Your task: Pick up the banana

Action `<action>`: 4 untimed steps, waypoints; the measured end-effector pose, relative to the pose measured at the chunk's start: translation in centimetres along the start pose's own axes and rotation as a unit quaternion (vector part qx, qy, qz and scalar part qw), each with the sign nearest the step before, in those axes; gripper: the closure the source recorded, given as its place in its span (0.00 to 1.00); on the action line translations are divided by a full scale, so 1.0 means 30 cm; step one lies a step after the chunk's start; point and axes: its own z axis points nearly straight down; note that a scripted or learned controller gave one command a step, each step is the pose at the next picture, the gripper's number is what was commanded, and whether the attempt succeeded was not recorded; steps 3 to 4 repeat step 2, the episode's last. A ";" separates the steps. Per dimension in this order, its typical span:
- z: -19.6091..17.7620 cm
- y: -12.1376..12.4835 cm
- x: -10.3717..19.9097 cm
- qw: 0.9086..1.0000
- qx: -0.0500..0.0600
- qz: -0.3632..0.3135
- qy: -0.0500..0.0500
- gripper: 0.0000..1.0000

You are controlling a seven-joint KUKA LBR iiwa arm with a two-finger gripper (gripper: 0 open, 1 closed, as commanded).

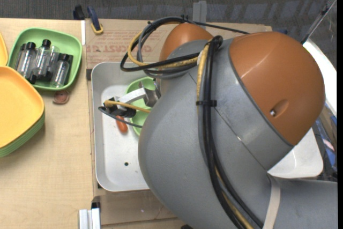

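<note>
Looming over nearly everything, the grey arm [214, 158] with its orange caps reaches down into the left white bin [99, 131]. What seems to be the claw [152, 93] is a dark piece at the arm's far end, low over the green bowl [134, 87]. Whether it is open or shut, or has hold of anything, cannot be told. Just beside it a thin yellow-tan stick [126, 105] lies across the bowl's near edge, touching a small black item [114, 111], with a small orange-red piece [122, 126] a little nearer on the bin floor. Where the banana lies I cannot tell. None of these slim things reads surely as one, so it probably sits by the bowl, under the arm. Doing this step well likely means coming straight down on the fruit's middle, across its narrow width and clear of the bowl rim and the stick, then closing and lifting slowly, since a curved, smooth skin may slip. Well apart, on the wooden bench, sit a green tray of vials [72, 51] and stacked yellow plates [19, 110].
</note>
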 end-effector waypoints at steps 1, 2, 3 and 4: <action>-0.001 0.039 0.052 1.000 0.008 -0.018 -0.001 1.00; -0.210 0.117 0.120 0.999 -0.014 -0.029 -0.006 1.00; -0.210 0.117 0.120 0.999 -0.014 -0.029 -0.006 1.00; -0.210 0.117 0.120 0.999 -0.014 -0.029 -0.006 1.00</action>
